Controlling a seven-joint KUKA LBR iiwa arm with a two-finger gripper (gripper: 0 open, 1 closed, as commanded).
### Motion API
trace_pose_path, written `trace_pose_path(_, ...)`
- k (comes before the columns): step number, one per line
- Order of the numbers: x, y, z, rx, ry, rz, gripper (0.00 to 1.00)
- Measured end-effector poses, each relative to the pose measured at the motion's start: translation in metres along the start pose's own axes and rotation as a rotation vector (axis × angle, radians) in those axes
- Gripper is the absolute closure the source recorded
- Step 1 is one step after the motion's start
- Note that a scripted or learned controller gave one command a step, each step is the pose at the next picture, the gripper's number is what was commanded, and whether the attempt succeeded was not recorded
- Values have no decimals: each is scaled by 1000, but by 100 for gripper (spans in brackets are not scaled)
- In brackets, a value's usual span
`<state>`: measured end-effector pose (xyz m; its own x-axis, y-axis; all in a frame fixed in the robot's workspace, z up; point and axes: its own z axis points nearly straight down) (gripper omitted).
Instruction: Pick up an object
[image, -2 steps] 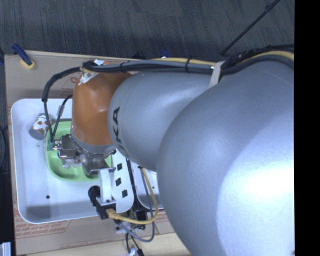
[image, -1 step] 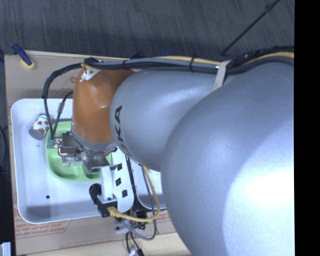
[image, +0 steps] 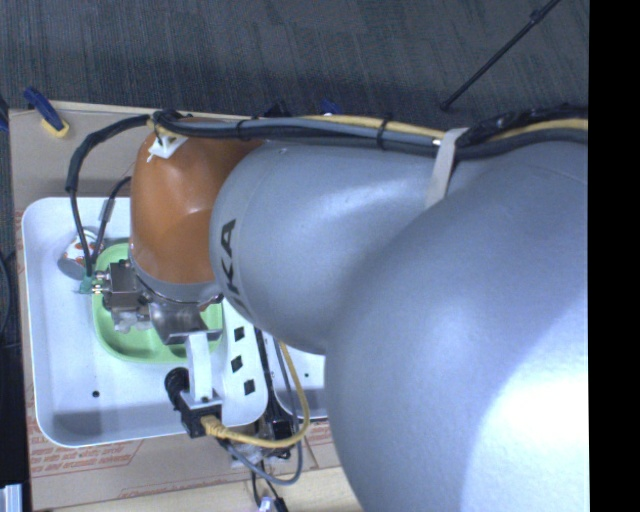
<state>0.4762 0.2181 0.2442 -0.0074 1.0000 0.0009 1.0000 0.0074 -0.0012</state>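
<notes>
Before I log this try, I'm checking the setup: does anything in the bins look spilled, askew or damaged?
Nothing stands out. The arm covers most of the left bin; a green object lies flat beneath its wrist, mostly hidden.

arm (image: 400, 290): reaches in from right, over most of the bench | left bin (image: 50, 330): on bench at left, beneath arm's wrist | plate (image: 125, 335): in left bin, partly under wrist | small object (image: 72, 258): in bin, touching plate's left rim
</notes>
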Motion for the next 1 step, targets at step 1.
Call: trace_pose_path(1,1,0,-10,1,0,-8,100)
